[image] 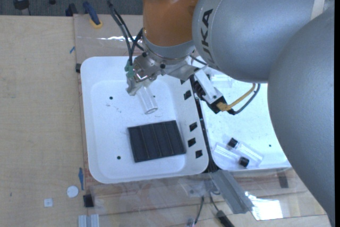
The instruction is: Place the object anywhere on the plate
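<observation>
A black ridged plate (pixel 156 141) lies flat in the front half of the left bin (pixel 101 162). My gripper (pixel 139 81) hangs over the back middle of that bin, under the orange band of the arm. A clear plastic tube (pixel 148 102) sticks out slantwise from between its fingers, so the gripper is shut on it. The tube's lower end sits a little behind the plate's far edge, above the white floor. The arm hides the tube's upper end.
The right bin (pixel 276 159) holds two clear tubes with black caps (pixel 237 152) near its front left corner. The big grey arm covers most of that bin. A black divider with tabs (pixel 194 125) runs between the bins.
</observation>
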`<state>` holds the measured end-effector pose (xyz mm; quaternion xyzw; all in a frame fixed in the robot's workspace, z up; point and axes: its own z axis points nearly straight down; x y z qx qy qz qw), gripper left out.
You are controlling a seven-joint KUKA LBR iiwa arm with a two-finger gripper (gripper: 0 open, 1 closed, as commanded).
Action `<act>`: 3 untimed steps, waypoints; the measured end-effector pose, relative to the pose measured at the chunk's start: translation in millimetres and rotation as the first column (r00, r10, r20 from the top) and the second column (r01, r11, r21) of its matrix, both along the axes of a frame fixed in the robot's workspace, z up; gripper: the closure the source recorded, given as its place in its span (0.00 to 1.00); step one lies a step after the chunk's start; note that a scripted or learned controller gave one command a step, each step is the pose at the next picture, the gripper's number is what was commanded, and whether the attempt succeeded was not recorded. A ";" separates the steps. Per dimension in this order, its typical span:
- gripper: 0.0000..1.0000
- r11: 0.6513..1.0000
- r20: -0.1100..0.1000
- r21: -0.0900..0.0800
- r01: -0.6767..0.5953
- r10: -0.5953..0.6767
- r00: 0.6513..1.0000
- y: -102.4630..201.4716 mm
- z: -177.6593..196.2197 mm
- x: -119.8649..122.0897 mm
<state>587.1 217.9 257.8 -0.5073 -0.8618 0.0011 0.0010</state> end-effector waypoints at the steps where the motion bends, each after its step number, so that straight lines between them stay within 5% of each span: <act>1: 1.00 0.986 0.008 0.001 -0.168 0.168 0.986 -6.9 27.3 37.2; 3: 1.00 1.000 0.000 0.000 -0.019 0.019 1.000 -21.7 -36.2 12.3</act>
